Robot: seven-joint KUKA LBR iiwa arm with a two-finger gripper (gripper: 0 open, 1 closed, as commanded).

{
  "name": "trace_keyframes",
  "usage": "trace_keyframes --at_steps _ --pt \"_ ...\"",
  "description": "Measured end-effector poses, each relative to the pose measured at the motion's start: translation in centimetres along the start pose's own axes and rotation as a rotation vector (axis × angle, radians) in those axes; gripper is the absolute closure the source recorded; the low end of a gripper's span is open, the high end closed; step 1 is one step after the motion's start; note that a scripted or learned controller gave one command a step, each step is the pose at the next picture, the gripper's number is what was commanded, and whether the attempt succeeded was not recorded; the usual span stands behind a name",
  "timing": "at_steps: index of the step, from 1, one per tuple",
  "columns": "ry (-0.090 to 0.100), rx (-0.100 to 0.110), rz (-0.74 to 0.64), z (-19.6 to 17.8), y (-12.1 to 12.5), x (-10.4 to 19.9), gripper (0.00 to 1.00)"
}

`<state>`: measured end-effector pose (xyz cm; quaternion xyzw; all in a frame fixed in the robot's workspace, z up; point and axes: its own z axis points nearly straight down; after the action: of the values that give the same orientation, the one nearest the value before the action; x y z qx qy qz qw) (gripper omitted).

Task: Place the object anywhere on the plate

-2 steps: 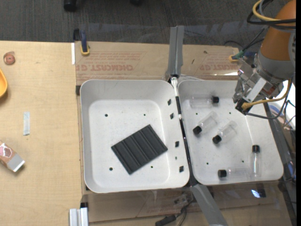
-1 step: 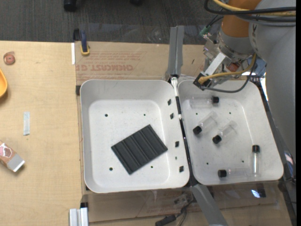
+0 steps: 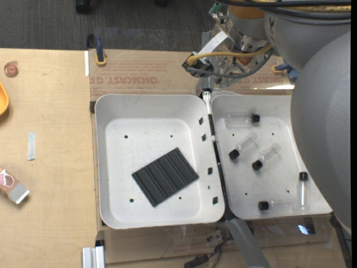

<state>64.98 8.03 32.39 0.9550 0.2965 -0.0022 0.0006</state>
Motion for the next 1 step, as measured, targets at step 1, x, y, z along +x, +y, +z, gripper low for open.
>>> trace_keyframes --at_steps 1 --pt "-0.001 0.001 -0.189 4.67 -6.1 2.56 1.0"
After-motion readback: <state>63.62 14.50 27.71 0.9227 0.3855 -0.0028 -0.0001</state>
